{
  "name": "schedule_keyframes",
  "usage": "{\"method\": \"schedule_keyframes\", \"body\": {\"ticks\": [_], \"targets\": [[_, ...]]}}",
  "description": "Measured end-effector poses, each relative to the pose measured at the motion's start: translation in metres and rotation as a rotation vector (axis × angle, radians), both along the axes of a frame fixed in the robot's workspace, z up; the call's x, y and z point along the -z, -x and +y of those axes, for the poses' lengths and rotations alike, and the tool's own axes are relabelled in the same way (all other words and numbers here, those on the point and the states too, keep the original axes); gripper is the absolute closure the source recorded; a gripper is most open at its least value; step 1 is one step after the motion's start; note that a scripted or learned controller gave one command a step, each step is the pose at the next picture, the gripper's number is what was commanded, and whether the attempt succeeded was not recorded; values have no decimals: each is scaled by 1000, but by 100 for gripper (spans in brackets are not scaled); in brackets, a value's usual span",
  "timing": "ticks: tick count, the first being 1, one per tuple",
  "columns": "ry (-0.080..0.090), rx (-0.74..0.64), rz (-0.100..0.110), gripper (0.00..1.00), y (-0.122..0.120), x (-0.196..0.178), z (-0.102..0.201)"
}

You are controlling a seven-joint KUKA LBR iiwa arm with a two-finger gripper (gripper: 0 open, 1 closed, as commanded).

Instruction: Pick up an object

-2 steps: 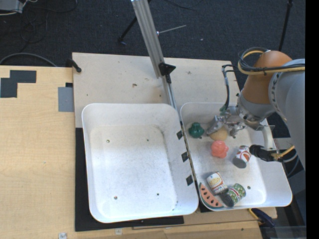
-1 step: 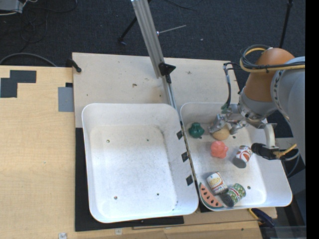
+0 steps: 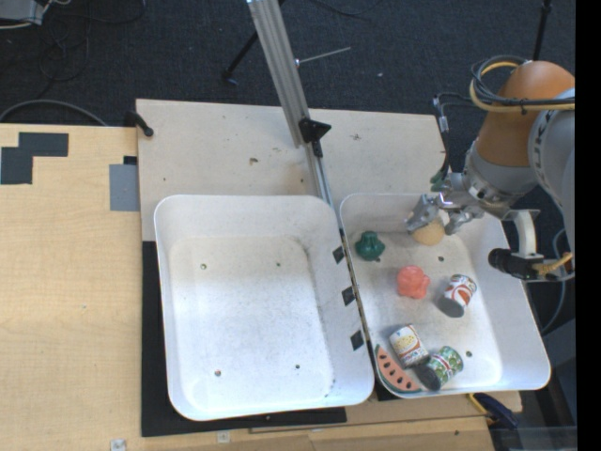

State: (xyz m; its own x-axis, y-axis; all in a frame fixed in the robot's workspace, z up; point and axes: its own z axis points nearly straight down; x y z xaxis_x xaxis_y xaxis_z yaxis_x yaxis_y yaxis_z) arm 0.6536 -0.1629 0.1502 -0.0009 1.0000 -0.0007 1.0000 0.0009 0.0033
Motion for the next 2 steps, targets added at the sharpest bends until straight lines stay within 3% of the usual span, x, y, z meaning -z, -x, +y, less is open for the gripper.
{"method": "schedule_keyframes", "body": {"ticks": [2], "targets": [[0,-4,0,100,-9,-98,3]]}}
